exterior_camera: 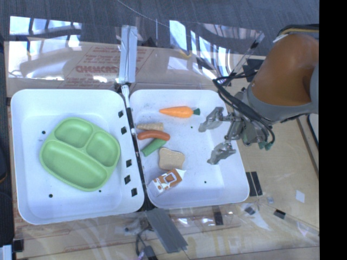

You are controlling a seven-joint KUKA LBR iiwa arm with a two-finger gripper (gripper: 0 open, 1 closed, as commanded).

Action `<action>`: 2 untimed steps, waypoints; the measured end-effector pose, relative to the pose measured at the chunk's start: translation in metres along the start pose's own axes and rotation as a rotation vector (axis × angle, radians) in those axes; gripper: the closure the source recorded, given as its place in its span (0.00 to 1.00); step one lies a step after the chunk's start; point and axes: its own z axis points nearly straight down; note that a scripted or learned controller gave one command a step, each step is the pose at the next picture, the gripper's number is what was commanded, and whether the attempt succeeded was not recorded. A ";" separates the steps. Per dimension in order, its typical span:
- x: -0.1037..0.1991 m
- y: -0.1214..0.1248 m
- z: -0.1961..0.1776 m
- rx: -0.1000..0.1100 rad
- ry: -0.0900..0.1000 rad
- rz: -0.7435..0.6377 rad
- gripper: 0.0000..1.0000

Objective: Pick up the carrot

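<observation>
The carrot (177,112), orange with a small green top pointing right, lies near the back of the right bin (238,172). My gripper (216,136) hangs over the right side of that bin, to the right of the carrot and a little nearer the front. Its two grey fingers (211,119) stand wide apart with nothing between them. The carrot is untouched, a short gap away from the upper finger.
Left of the gripper lie a cracker stick (149,127), a red sausage (153,135), a green piece (154,147), a bread slice (171,158) and a small carton (166,181). The left bin (27,199) holds a green divided plate (80,153).
</observation>
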 end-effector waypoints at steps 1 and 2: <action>-0.032 -0.052 0.124 -0.004 0.010 0.173 0.00; -0.036 -0.049 0.109 -0.001 0.001 0.161 1.00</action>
